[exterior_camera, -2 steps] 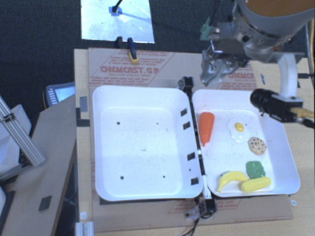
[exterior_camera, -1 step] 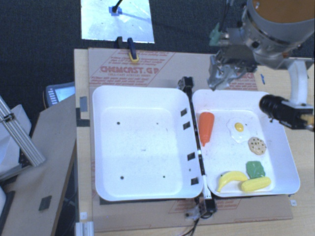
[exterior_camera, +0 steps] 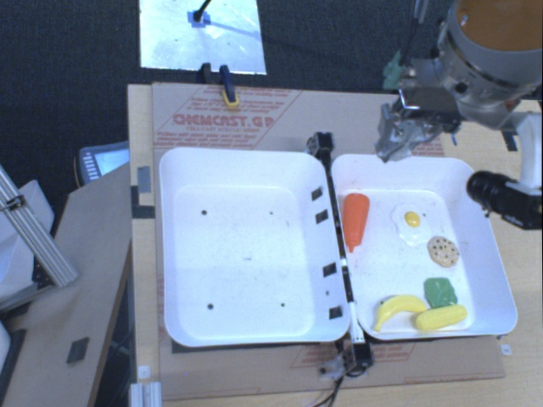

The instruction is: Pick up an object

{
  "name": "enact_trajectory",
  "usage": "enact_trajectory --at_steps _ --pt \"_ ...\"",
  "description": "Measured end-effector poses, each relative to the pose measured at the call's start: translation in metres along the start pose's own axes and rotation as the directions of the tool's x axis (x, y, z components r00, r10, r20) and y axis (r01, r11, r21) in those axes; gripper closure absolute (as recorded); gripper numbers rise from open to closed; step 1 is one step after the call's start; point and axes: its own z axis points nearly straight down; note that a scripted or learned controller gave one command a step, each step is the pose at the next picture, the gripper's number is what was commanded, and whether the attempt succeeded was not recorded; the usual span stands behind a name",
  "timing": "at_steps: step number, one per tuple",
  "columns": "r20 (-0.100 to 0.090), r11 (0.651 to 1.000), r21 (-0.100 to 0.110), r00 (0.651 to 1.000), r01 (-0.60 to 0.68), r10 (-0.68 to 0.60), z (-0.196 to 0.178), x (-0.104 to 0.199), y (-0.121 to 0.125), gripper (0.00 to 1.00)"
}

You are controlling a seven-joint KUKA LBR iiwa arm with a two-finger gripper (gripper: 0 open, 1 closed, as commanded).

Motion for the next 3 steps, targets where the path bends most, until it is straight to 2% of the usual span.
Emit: enact_trajectory --at_steps 1,2,3 --pt "-0.001 1.0 -0.001 1.0 0.003 -0.003 -0.013 0.001 0.0 1.0" --pt "-0.001 1.0 0.0 1.0 0.006 -0.006 -0.013 0.036 0.009 1.0" --pt "-0.001 1.0 0.0 1.0 0.001 -0.001 -0.013 0.022 0.003 1.0"
